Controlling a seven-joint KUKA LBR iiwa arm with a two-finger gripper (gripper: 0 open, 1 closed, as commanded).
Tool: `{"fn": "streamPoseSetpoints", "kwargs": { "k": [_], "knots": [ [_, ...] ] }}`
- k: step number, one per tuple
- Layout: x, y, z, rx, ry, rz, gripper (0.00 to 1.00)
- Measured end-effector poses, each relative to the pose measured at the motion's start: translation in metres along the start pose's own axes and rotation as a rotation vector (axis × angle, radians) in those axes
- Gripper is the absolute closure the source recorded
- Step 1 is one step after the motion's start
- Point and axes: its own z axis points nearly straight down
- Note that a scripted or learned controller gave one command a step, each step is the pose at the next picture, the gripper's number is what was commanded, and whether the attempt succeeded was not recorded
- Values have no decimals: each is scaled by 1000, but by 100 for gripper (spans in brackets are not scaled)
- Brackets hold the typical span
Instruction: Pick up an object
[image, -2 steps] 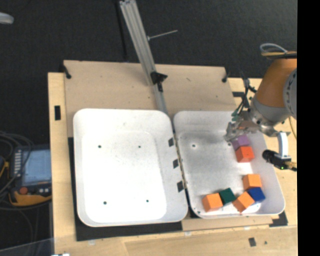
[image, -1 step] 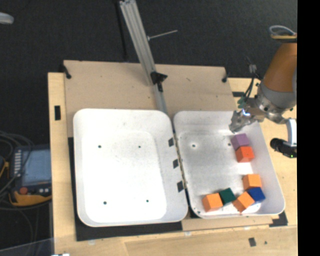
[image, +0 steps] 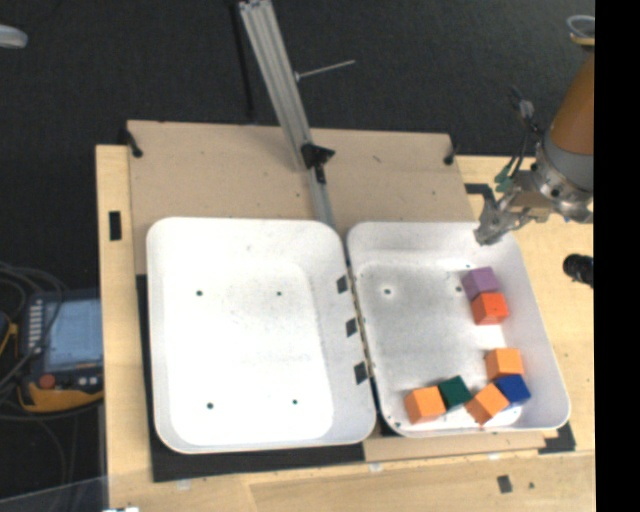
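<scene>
Several small blocks lie in the right bin (image: 400, 250). A purple block (image: 480, 279) touches a red-orange block (image: 489, 307) near the bin's right wall. Lower down sit an orange block (image: 505, 361), a blue block (image: 512, 388), another orange block (image: 487, 402), a dark green block (image: 455, 390) and a third orange block (image: 425, 403). My gripper (image: 489, 230) hangs over the bin's far right corner, above and just beyond the purple block, with nothing visibly held.
The left bin (image: 250, 330) lies beside the right one, joined by black clips (image: 355, 325). A slanted metal rail (image: 285, 95) rises behind the bins. A teach pendant (image: 65, 345) with cables sits off the bench's left edge.
</scene>
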Motion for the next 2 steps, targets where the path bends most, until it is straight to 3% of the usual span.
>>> {"fn": "streamPoseSetpoints", "kwargs": {
  "k": [2],
  "knots": [
    [96, -22, 23, 8, 1, 1, 100]
  ]
}}
